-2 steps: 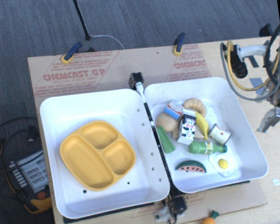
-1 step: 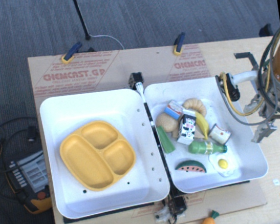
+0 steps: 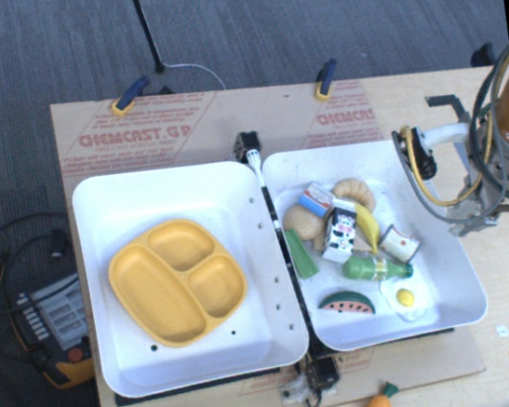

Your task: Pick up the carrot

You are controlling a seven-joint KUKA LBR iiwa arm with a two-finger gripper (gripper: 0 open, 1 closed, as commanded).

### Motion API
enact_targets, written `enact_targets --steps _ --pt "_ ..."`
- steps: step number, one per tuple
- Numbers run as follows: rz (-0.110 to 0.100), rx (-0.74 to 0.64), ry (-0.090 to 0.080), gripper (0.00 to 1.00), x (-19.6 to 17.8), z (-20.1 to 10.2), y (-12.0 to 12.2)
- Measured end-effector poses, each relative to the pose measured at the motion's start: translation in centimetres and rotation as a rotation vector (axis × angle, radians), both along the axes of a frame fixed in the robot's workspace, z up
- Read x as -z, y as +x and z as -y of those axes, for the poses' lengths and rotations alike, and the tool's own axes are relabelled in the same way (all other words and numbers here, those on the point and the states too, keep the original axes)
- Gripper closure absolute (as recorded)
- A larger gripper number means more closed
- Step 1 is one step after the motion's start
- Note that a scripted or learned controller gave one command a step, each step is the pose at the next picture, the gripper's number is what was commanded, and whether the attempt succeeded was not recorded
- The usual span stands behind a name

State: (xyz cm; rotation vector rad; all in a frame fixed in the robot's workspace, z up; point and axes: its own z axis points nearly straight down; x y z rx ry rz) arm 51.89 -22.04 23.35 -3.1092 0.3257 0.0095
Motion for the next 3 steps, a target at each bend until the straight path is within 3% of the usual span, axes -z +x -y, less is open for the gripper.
enact_targets --steps 1,2,3 --pt "0.01 -0.003 -0.004 1.0 -18.4 0.4 0.5" --pt "0.0 -0.005 -0.005 1.0 -9.6 -8.8 3.1" --pt "0.007 -0.002 -0.005 1.0 -18.4 -1.5 3.5"
